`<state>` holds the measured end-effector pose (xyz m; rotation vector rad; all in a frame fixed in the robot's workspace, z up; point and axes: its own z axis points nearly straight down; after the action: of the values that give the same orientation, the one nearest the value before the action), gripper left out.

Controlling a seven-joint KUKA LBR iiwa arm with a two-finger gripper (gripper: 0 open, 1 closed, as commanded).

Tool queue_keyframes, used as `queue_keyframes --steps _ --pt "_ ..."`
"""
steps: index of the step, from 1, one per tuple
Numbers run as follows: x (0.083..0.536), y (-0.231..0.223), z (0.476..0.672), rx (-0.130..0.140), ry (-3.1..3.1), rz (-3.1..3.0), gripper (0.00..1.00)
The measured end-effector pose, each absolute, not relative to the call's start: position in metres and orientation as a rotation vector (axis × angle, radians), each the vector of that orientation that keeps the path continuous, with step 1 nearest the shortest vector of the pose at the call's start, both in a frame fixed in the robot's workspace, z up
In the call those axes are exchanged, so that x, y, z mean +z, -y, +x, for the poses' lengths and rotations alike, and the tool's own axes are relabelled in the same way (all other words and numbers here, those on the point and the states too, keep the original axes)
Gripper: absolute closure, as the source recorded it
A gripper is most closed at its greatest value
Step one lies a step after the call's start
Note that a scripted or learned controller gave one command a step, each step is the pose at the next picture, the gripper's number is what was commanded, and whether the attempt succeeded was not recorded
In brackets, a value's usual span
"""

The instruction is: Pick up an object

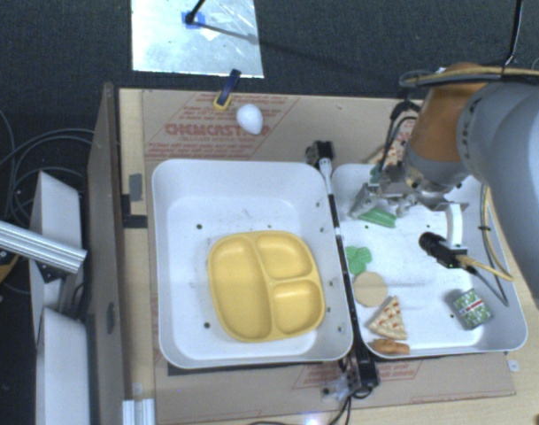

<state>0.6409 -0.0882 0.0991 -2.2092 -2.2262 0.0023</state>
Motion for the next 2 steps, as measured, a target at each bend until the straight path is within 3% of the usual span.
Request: queue_keyframes --steps 1,2 --pt "0.083 0.083 0.586 0.005 2.218 -2.218 0.00" --pt "0.085 0.084 0.599 -0.004 2.227 -2.220 0.00"
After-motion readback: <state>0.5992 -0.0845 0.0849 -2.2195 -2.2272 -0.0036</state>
